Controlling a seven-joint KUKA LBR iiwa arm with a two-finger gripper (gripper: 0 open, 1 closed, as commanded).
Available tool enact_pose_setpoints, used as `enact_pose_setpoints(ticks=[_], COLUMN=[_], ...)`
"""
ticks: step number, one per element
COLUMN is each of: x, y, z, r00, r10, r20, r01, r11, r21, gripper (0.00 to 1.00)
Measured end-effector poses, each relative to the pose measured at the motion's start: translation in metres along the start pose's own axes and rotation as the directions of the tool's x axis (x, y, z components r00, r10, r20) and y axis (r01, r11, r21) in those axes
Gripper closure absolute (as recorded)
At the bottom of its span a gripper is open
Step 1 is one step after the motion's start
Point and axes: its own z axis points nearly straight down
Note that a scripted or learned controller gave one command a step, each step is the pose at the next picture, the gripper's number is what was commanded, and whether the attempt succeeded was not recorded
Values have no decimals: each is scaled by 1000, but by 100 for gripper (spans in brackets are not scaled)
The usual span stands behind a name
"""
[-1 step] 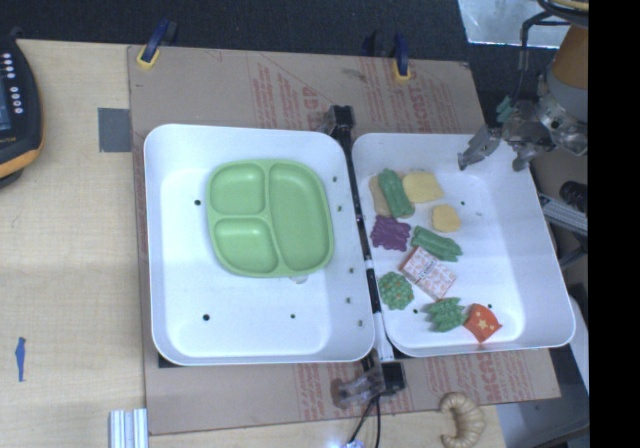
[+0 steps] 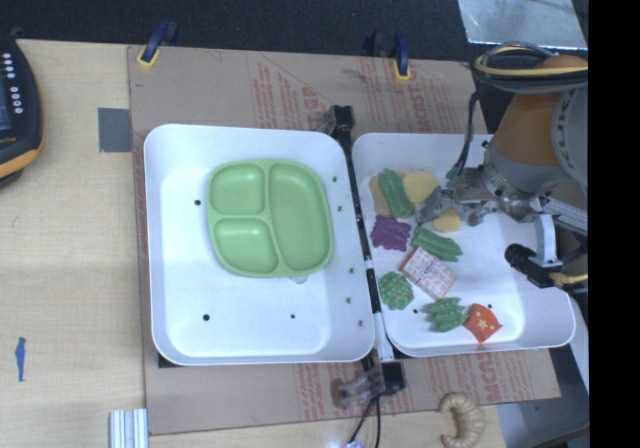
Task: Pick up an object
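The right bin (image 2: 545,328) holds several small toy foods. Among them are a green cucumber (image 2: 393,193), a yellow piece (image 2: 420,182), a purple grape bunch (image 2: 390,232) and a green pod (image 2: 437,243). Nearer the front lie a pink-and-white packet (image 2: 429,273), a broccoli (image 2: 396,290), a leafy green piece (image 2: 444,313) and a red piece (image 2: 482,322). My gripper (image 2: 441,206) hangs low over the bin's back middle, beside the yellow piece and just above a second yellow bit (image 2: 448,223). The arm's wrist hides the bin's right back corner.
The left bin (image 2: 165,246) holds a green divided plate (image 2: 270,216). A black divider with clips (image 2: 356,226) runs between the bins. A teach pendant (image 2: 15,116) lies at far left. Clamps (image 2: 401,56) hold the cardboard at the back. A tan curled object (image 2: 462,418) lies in front.
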Motion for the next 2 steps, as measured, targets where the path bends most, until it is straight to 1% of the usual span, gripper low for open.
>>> enact_pose_setpoints(ticks=[1, 2], x=[16, 51], y=[-119, -79], z=[-4, -5], r00=[1000, 1000], r10=[2, -6], r20=[-1, 2], r01=[-2, 6], r11=[1000, 1000], r21=[1, -14], gripper=[0, 0])
